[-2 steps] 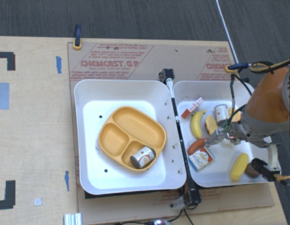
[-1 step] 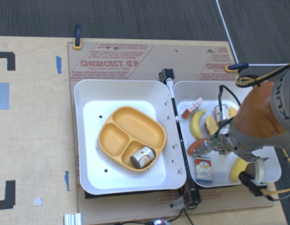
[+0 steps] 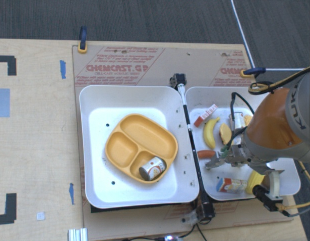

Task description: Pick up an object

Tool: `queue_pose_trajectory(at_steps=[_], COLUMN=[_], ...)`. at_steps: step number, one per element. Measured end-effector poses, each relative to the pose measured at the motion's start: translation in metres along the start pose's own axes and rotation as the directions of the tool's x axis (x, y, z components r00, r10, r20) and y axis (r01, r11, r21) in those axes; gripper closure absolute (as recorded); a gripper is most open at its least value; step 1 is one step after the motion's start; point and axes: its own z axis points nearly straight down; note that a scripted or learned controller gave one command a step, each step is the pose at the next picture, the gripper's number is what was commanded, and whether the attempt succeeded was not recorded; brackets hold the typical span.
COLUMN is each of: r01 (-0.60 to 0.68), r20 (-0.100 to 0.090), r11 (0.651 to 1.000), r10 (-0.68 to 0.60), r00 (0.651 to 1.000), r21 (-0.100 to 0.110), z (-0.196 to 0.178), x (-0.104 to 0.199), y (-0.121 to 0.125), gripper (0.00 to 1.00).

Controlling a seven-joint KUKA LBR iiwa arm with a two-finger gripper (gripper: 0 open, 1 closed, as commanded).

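now, counter: pale wooden counter (image 3: pixel 34 149) carrying two shallow white bins side by side
left bin: wide white plastic bin (image 3: pixel 90 134) near the counter's middle, holding a yellow three-compartment plastic tray (image 3: pixel 140 144)
can: small silver-and-red tin can (image 3: pixel 153 168) lying on its side in the tray's compartment nearest the counter's front edge
right bin: white plastic bin (image 3: pixel 290 185) toward the counter's right edge, touching the left bin along a shared wall
objects in right bin: yellow plastic banana (image 3: pixel 210 133) near the bin's back left; small red-and-white packet (image 3: pixel 205 114) just behind it; red sausage-shaped toy (image 3: pixel 206 154) by the left wall; white tube with red end (image 3: pixel 230 185) near the front edge
arm: grey arm with orange band (image 3: pixel 270 122) over the right bin
claw: metal claw (image 3: pixel 218 161) low over the right bin, beside the red sausage-shaped toy; whether its fingers stand apart or together cannot be told
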Motion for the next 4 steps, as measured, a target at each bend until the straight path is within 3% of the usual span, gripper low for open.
queue_pose_trajectory(at_steps=[1, 2, 3, 4], r01=[0.0, -0.001, -0.001, -0.001], r20=[0.0, -0.001, -0.002, 0.0], r11=[1.0, 1.0, 1.0, 1.0], r10=[0.0, 0.001, 0.001, 0.001], r00=[1.0, 1.0, 1.0, 1.0], r21=[0.003, 0.004, 0.002, -0.002], z=[0.0, 0.0, 0.0, -0.011], x=[-0.001, -0.001, -0.003, -0.003], y=[0.048, 0.011, 0.0, 0.001], gripper=[0.0, 0.0, 0.0, 1.0])
